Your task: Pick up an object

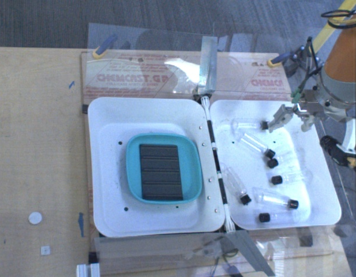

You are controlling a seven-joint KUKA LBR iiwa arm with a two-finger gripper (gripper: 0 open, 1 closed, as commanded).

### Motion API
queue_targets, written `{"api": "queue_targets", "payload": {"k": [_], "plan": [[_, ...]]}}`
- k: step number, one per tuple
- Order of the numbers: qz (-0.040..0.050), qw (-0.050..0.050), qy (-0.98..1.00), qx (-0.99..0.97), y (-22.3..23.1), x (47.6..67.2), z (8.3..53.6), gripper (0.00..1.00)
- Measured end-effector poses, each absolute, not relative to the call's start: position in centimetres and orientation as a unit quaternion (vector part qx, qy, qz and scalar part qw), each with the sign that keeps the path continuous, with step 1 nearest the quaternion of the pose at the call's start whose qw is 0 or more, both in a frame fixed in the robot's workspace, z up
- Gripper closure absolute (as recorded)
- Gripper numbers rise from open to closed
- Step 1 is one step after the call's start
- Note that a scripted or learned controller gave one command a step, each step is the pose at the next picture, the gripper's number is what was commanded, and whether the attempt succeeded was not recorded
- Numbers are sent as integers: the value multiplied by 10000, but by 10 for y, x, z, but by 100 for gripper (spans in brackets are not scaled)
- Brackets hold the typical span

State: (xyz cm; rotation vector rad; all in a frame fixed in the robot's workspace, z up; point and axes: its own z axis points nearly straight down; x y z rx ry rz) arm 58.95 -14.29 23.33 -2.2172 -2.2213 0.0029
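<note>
Camera view — six clear vials [254,142], one teal dish [163,168], claw [293,116] spread open — nothing gripped.

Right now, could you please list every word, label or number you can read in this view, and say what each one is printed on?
"CHEMCAST GP" in faded red, on the clear sheet behind the left bin.
A second red print of the same kind, on the clear sheet behind the right bin, cut off and too blurred to read fully.
The teal tray and the clear vials show no readable text.
</note>
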Motion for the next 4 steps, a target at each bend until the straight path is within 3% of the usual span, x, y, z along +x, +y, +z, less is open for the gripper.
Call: {"api": "queue_targets", "payload": {"k": [1, 2, 3, 4], "plan": [[1, 0, -7210, -6930, -182, 589, 93, 0], [-59, -8, -7344, -6787, -208, 545, 89, 0], [-27, -31, -7383, -6744, -192, 494, 88, 0], [-37, -52, -7372, -6756, -193, 496, 97, 100]]}}
